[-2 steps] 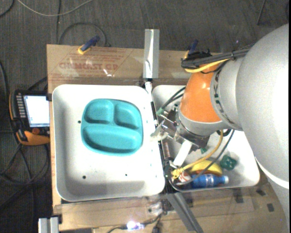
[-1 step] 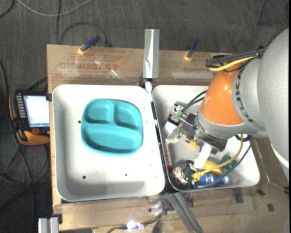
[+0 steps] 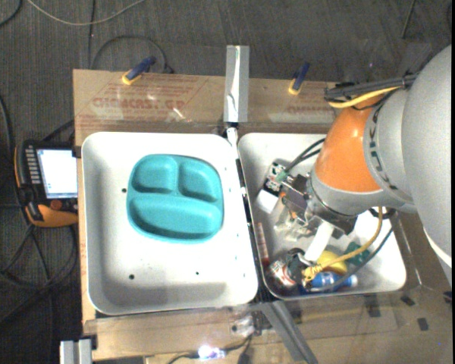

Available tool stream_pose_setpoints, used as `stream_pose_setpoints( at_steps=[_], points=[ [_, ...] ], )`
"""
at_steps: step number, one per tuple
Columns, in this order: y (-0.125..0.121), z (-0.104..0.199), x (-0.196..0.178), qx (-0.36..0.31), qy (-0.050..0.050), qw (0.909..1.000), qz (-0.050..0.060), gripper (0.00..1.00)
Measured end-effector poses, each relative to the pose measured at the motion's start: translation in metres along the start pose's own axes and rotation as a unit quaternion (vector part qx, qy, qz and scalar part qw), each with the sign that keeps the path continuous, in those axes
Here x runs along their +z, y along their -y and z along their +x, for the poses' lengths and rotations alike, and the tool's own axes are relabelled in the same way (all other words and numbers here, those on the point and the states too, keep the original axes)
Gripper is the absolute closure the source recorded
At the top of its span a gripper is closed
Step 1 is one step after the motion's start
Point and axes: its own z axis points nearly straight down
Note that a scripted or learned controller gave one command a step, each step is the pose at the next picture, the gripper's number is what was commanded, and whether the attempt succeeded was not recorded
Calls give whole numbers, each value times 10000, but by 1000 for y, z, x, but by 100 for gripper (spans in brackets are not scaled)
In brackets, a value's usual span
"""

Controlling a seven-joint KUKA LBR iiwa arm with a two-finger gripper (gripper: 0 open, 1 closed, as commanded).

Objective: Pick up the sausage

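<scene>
Grey arm [image 3: 409, 150] looms over the right white bin [image 3: 250, 165], claw [image 3: 299, 218] state I cannot tell, while the thin dark-red sausage [image 3: 262, 243], probably soft and slippery, lies along its nine-o'clock wall, best pinched mid-length.

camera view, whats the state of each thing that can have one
teal tray: lying flat in the left bin, nothing in its compartments
gripper: lowered into the right bin over the heap
heap of small items: piled at the near end of the right bin
handheld screen: lit, left of the bins
</scene>
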Motion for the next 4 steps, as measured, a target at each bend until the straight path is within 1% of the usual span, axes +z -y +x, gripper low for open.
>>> stream_pose_setpoints(
  at_steps=[1, 2, 3, 4],
  points=[
    [-62, -59, 38, -685, 2, 9976, -18, 100],
    [-79, -111, 6, -2099, 3, 9777, -34, 100],
    [-99, -139, -2, -5222, 5, 8528, -37, 100],
    [-119, -166, -30, -8142, 22, 5805, -45, 100]
  ],
)
